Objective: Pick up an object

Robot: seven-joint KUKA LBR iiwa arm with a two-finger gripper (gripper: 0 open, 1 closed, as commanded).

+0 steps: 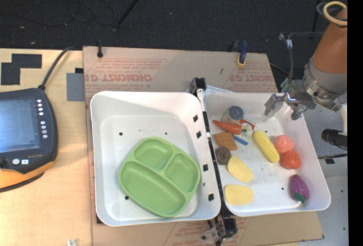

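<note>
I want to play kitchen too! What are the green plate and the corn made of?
The green plate looks like moulded plastic: one even colour, smooth, with rounded compartment walls and a soft sheen. The corn in the right bin seems to be toy food, probably plastic or rubber: uniform bright yellow with a dull finish. The view is too small to tell hard from soft.

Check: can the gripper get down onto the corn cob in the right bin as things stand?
Probably yes. The gripper hovers over the right bin's upper edge, and the corn cob lies just below-left of it with nothing on top. The pink ball sits close beside it, which could crowd one finger.
</note>
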